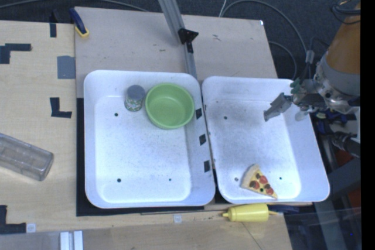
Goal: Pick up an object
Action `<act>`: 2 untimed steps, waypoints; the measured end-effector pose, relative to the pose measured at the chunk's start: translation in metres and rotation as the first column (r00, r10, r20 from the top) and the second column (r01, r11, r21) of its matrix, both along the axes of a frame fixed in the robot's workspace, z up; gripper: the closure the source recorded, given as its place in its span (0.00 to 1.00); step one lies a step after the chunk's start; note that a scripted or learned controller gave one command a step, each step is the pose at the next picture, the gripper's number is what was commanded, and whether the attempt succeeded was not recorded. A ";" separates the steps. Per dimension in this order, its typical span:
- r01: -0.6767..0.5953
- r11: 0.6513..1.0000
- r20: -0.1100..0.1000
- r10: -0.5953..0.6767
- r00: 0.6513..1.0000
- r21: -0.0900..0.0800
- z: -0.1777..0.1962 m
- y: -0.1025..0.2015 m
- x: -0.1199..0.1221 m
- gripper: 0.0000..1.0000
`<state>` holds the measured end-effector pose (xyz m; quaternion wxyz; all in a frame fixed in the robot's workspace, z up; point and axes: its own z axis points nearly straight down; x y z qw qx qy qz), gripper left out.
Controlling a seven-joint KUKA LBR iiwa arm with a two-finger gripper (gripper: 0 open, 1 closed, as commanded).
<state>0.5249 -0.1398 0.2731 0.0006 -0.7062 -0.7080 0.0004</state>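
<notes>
Nearest the camera, a yellow bottle (246,213) is laid on its side on the bench, just outside the near rim of the right bin (304,143). Just past that rim, inside the right bin, a pizza slice (258,181) is found lying flat in the near part, a bit right of the middle, red dots on top and its crust turned to the far left.

Over on the left bin (96,149), a green bowl (169,105) is parked upright in the far right corner, and a small grey can (135,98) is set just beside it on the left, pretty much touching. On the bench well to the left, a clear plastic container (23,156) is seen lying on its side.

As for the arm (345,52), it's reached in from the right, with the gripper (280,106) held over the far right part of the right bin, well apart from the pizza slice. One dark finger (275,108) can be made out pointing down and left, but how wide the thing is opened can't be told from this angle. Nothing is seen held in it.

A grey pole (167,0) is slanted across the far side of the bench, ending near the gap between the two bins.
</notes>
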 end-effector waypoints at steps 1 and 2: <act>0.000 1.000 0.000 0.000 1.000 0.000 0.000 0.000 0.000 0.00; 0.001 1.000 -0.007 -0.001 1.000 0.000 -0.062 -0.004 0.002 0.00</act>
